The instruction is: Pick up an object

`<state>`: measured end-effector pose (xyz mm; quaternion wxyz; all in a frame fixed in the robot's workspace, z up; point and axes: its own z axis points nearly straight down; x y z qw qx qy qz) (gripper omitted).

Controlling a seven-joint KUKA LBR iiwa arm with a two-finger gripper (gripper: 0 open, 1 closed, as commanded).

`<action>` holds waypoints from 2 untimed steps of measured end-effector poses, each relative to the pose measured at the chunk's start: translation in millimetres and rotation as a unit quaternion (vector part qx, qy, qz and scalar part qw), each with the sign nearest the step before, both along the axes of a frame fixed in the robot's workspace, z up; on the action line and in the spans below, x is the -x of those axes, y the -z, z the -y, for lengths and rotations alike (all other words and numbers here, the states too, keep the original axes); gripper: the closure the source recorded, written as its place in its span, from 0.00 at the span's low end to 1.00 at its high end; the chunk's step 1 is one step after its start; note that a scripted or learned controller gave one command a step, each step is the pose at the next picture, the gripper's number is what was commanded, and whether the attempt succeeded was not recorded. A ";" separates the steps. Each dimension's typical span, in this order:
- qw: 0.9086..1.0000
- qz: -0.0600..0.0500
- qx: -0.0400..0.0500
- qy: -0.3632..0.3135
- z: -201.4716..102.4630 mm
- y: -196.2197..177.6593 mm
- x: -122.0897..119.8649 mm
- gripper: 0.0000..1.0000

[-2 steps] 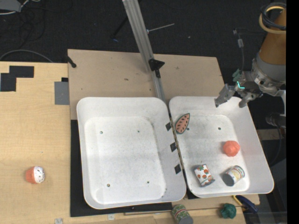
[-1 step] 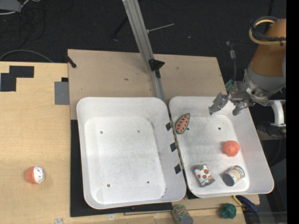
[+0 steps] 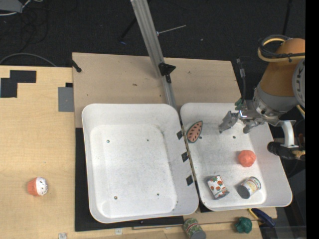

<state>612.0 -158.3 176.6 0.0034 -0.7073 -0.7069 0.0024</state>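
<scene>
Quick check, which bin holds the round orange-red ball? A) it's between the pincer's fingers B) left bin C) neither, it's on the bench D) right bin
D: the round orange-red ball lies on the floor of the right white bin, below the pincer and apart from it.

Orange ball (image 3: 246,158), white bins (image 3: 99,114)

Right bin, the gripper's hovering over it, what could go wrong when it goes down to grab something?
The gripper sits over bare floor of the right bin, so a straight descent may close on nothing. The orange ball is round and could roll away. The can and the spotted box lie near the bin's front rim, leaving little room for the fingers.
</scene>
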 end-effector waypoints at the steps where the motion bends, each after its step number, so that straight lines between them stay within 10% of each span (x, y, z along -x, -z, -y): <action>1: 1.000 0.000 0.000 0.000 2.5 44.4 3.4 0.00; 2: 1.000 0.003 0.000 0.001 3.7 31.4 2.2 1.00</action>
